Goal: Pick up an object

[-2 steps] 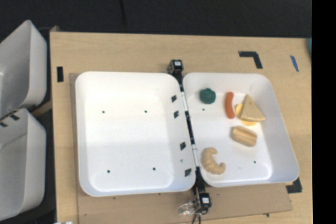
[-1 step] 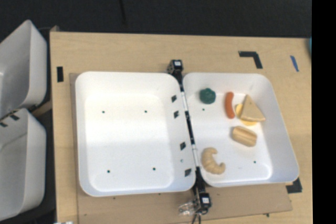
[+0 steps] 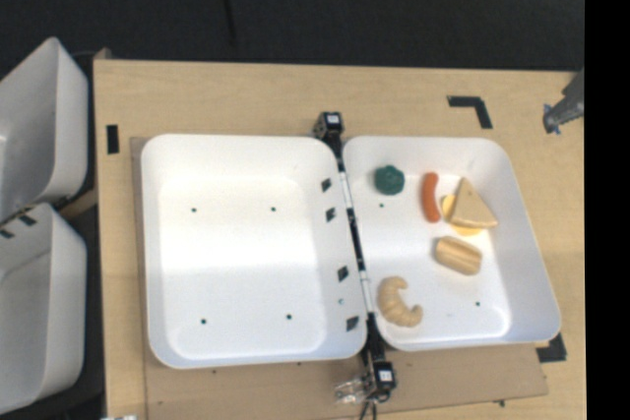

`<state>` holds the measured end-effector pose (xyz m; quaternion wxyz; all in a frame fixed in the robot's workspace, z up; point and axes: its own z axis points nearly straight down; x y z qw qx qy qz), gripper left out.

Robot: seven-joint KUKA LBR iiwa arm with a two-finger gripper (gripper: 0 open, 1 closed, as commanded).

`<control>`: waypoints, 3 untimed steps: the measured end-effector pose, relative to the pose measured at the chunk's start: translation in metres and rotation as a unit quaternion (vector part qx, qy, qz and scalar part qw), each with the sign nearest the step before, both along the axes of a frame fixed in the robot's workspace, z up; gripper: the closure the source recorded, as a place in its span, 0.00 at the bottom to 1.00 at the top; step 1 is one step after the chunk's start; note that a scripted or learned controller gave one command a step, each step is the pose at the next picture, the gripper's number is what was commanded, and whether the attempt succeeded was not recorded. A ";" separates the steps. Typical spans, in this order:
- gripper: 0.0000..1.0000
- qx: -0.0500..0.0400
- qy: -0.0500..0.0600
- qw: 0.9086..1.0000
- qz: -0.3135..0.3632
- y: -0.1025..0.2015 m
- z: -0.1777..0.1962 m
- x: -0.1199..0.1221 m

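Observation:
The right bin [image 3: 512,305] holds several toy foods. A green round piece [image 3: 389,179] lies near its back left. A red sausage [image 3: 430,197] lies beside a yellow wedge [image 3: 472,208]. In front of them rests a tan bread roll [image 3: 458,255], and a croissant [image 3: 400,301] sits near the front left corner. A grey part of my gripper [image 3: 563,109] pokes in at the right edge, above the bench behind the right bin and well apart from all the objects.
The left bin [image 3: 236,251] stands beside the right one, joined by a clipped divider [image 3: 346,231]. Two white containers [image 3: 34,133] [image 3: 39,310] stand off the bench's left side. Black corner marks [image 3: 472,108] lie on the wooden bench top.

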<state>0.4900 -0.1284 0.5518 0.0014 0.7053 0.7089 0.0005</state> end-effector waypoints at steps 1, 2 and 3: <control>0.00 0.001 0.001 1.000 0.003 0.098 0.000 0.000; 0.00 0.001 0.001 1.000 0.002 0.181 0.000 0.000; 1.00 0.000 -0.001 1.000 -0.001 0.176 0.011 0.000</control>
